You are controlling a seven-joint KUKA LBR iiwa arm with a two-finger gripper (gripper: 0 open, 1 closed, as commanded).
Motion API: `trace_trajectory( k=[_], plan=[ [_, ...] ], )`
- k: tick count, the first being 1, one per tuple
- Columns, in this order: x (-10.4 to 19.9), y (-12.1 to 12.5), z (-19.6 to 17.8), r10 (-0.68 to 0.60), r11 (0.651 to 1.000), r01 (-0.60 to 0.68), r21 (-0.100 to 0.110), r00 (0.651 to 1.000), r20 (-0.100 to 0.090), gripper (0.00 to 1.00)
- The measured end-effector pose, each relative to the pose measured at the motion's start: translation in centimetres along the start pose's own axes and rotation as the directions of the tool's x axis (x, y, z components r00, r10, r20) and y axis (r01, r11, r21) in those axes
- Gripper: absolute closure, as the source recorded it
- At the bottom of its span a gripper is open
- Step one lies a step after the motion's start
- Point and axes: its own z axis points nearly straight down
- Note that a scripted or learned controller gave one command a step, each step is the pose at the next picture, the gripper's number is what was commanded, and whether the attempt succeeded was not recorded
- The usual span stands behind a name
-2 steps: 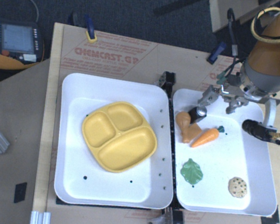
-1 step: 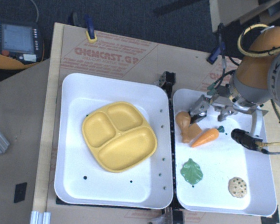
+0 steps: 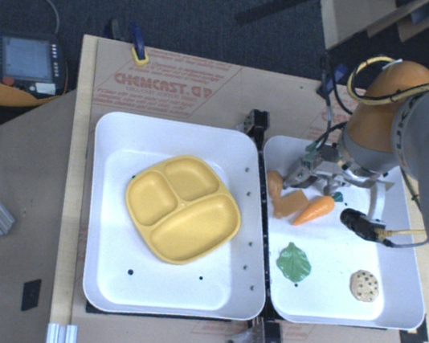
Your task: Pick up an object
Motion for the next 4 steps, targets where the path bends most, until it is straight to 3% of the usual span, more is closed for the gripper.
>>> trace_trajectory(
  k=[1, 3, 4],
  plan=[
    [0.2, 0.1, -1.0, -0.001, 1.0, 0.001, 0.0, 1.0, -0.003, 1.0],
    [-1.0, -0.8, -9.9, -0.001, 1.0, 0.001, -0.007, 1.0, -0.002, 1.0],
    [-1.1, 0.0, -14.2, -0.003, 1.0, 0.003, -0.008, 1.0, -0.002, 1.0]
  ],
)
